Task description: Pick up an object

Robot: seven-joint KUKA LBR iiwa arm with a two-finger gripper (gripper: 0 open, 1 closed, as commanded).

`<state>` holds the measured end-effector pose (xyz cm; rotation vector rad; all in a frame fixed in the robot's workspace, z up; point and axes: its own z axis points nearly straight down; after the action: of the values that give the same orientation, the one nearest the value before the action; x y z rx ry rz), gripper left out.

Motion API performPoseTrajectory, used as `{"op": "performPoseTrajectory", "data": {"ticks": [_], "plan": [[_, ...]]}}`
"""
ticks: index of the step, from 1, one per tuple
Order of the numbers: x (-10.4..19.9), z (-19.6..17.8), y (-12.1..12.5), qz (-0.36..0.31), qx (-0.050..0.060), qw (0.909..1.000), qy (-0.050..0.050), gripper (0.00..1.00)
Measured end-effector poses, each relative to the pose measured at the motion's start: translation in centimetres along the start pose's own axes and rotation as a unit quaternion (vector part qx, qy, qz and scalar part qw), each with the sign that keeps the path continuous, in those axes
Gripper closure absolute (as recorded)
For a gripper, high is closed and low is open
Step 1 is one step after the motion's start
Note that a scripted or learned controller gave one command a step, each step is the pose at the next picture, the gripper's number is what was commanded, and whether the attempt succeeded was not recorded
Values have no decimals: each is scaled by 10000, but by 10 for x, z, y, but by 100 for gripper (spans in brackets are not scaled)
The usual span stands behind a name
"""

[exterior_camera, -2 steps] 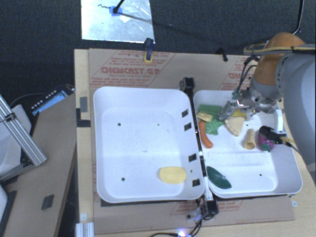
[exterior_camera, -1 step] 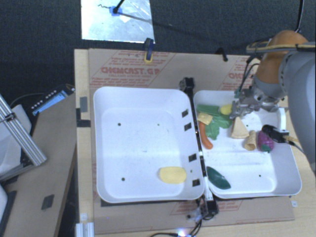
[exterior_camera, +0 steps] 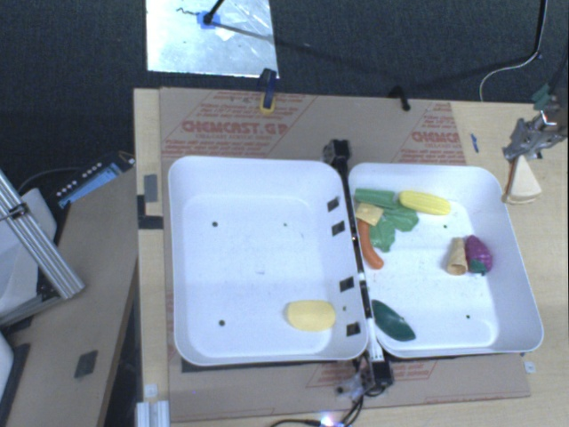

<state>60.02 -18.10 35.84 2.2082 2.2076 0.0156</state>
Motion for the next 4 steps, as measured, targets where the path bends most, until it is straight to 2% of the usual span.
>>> {"op": "performPoseTrajectory", "data": {"ticks": [1,2,3,4], "plan": [[0,-189,-19,-23,-5,10000,-2,100],[-10,-180,-94,5,84,10000,27,100],[-27,-155,-111,0,99,9999,27,100],[-26,-149,-110,-11,86,10000,21,100]]}}
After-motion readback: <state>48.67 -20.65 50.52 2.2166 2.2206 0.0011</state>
